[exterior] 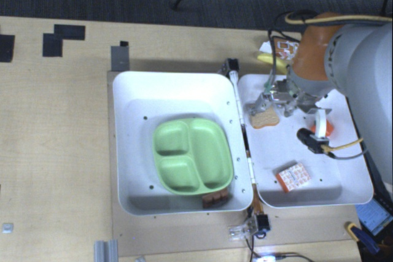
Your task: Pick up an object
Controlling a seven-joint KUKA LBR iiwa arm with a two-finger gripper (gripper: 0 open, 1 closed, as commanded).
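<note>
In the right bin [344, 193], a tan, bread-like piece [265, 120] lies near the back left corner. My gripper [274, 104] hangs just above and behind that piece, very close to it, and nothing can be seen held in it. Near the front of the same bin lies a small orange and white box [292, 176]. Towards the bin's right side, beside the arm, is a small orange and white thing [322, 126].
The left bin [129, 132] holds a green divided plate [192, 155], with a small brown thing [215, 198] at the plate's front edge. Behind the right bin, on the bench, lie a yellow item [269, 59] and a patterned packet [284, 47]. The arm covers the right bin's back right.
</note>
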